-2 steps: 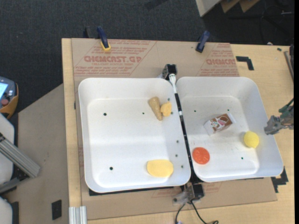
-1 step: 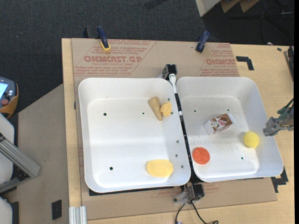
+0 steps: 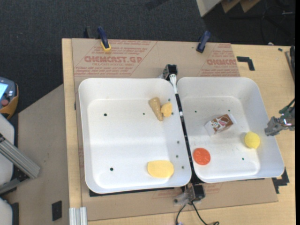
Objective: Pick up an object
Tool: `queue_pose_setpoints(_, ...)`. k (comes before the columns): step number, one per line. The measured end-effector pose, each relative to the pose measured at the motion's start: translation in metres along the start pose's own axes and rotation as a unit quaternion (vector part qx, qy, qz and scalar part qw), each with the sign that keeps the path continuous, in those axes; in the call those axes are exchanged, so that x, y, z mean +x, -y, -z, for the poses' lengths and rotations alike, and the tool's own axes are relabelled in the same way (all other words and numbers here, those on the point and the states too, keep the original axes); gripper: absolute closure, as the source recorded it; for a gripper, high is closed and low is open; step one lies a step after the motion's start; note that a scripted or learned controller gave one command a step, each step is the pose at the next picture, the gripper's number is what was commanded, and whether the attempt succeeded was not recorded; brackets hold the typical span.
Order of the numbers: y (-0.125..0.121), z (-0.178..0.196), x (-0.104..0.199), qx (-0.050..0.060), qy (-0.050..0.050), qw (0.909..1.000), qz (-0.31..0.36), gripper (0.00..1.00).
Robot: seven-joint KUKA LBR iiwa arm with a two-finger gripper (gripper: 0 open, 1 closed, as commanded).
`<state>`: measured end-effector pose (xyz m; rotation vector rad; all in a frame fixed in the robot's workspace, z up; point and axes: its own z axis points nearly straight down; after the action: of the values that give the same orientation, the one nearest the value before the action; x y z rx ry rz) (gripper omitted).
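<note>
Gripper hovers at the right bin's right rim, its jaws unreadable from here, the yellow ball just beside it inside that rim, so centre over it before dropping.

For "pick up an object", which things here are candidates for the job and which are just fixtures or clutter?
Job candidates:
yellow ball, nearest the gripper
brown-and-white packet
orange disc
yellow oval
tan piece touching a small yellow lump

Just there:
two white bins
blue clamps
cardboard sheet
</note>
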<state>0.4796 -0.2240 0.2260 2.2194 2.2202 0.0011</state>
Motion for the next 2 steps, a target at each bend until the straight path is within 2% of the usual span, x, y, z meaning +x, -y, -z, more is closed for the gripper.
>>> queue_pose_setpoints(2,0.0001,-0.0014,0.0000,0.000,0.000,1.0000,0.000,1.00)
